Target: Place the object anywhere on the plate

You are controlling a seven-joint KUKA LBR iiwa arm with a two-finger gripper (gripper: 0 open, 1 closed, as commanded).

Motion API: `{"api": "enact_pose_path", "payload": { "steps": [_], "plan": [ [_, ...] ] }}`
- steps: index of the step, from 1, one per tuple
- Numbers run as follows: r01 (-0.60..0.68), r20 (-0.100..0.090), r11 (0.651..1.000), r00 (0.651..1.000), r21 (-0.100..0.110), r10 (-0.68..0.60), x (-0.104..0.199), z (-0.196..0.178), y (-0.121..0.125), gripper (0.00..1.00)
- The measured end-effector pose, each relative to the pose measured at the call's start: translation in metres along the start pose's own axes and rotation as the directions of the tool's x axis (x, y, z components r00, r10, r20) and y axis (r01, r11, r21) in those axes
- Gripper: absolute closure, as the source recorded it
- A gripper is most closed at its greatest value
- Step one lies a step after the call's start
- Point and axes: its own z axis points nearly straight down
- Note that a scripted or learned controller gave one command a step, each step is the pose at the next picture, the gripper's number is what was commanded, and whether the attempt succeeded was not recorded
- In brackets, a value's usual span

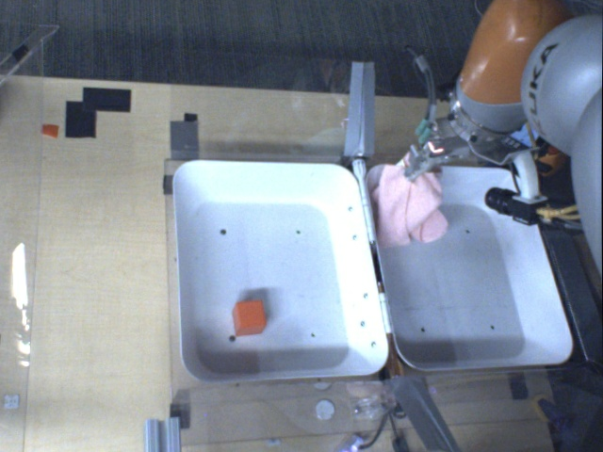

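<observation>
You are looking down on a light wooden bench point(94, 281) with two white bins sitting side by side. The grey arm point(565, 73) with its orange band point(504, 36) is reaching in from the right, over the top edge of the right bin point(490, 347).

The gripper point(420, 161) is hanging at the far left corner of the right bin. Its tip is sitting right at the top of a soft pink cloth point(407, 210), and the two look like they are touching. The tip is small and blurry here, so you cannot tell if the gripper is spread, pressed together, or pinching the cloth.

The pink cloth is bunched up in a lump. It is lying inside the right bin, pushed up against the left wall, close to the far corner. The top of it is rising toward the gripper, and the rest is resting low in the bin.

A small orange block point(250, 317) is sitting in the left bin point(283, 186), near the front left corner. It is well apart from the cloth and from the gripper.

A grey metal post point(359, 111) is standing between the two bins at the far side. Black marks point(94, 109) and a tiny orange square point(50, 131) are lying on the bench at the far left. A black plug point(513, 202) on the arm is hanging over the right bin's far right side.
</observation>
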Motion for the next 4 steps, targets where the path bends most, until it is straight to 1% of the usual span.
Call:
{"api": "enact_pose_path", "payload": {
  "steps": [1, 2, 3, 4],
  "plan": [
    [0.007, 0.0, 1.0, 1.0, 0.0, -0.007, 0.001, -0.024, 0.003, 1.0],
    [0.399, 0.0, 0.917, 0.917, 0.0, -0.399, 0.05, -0.036, -0.011, 1.0],
    [0.727, -0.002, 0.687, 0.687, -0.001, -0.727, 0.098, -0.027, -0.032, 1.0],
    [0.937, 0.001, 0.348, 0.348, -0.003, -0.937, 0.147, -0.038, -0.042, 1.0]
  ]
}}
